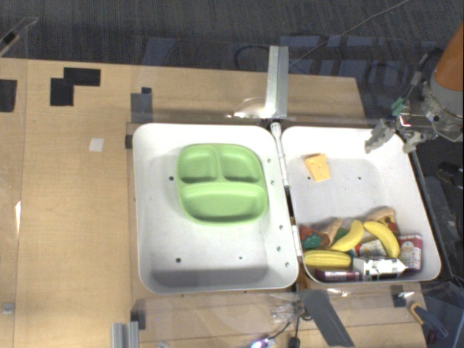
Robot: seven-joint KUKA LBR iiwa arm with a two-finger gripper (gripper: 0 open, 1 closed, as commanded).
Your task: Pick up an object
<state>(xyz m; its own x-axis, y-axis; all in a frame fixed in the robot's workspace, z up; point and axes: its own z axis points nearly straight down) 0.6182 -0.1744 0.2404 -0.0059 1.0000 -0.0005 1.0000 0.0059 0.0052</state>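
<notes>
Now our fingers (391, 134) hang spread and empty over the right bin's far corner, the small orange block (317, 167) lying to their left.

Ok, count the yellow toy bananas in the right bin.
3 yellow toy bananas: one leaning mid-pile, one curved to its right, one lying along the near wall. The pile may hide more.

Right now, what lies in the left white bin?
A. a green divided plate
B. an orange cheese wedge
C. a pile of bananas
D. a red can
A: the green divided plate sits alone in the left white bin, while the bananas and other items lie in the right bin.
</notes>
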